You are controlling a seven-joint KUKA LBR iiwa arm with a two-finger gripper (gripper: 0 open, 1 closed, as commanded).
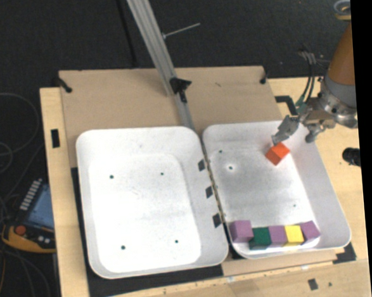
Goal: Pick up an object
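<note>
An orange cube lies in the right bin, in its far right part. My gripper hovers over the bin's far right corner, open, with its two fingers spread apart. The left finger ends just above the cube, and nothing sits between the fingers. Along the bin's near wall stands a row of blocks: a purple one, a green one, another purple, a yellow one and a further purple.
The left bin sits beside the right one, joined by black clips along the shared edge. A slanted metal pole rises from behind the bins. Cables and a handheld pendant lie off the bench at left.
</note>
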